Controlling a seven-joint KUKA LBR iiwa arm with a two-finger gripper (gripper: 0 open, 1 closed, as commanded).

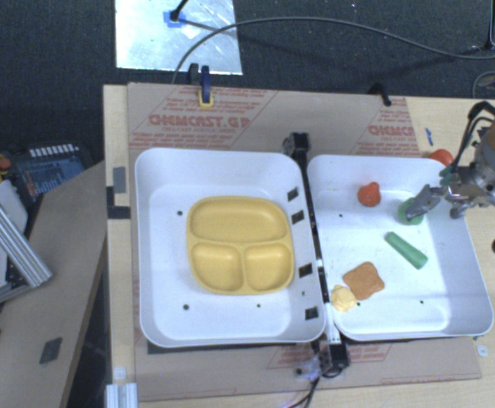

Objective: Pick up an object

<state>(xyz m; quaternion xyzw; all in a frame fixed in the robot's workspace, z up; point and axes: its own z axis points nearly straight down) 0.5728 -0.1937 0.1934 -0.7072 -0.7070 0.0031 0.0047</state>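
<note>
Green object point(414, 209) sits at my gripper point(426, 202) over the right bin point(464, 270), near its far right side; I cannot tell how my gripper stands or whether it grips that piece. Same bin: red ball point(369, 195), green stick point(406, 250), orange slab point(364, 280); yellow tray point(235, 245) in left bin point(158, 228).

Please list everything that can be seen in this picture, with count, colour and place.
bins: two, white, side by side on the bench
tray: one, yellow, three compartments, in the left bin
ball: one, orange-red, right bin, far part
stick: one, green, right bin, middle
toast: one, brown, right bin, near part
yellow piece: one, pale yellow, touching the toast
clamp: one, blue and yellow, far edge of bench
hand: one, grey, over the right bin, near something green
</note>
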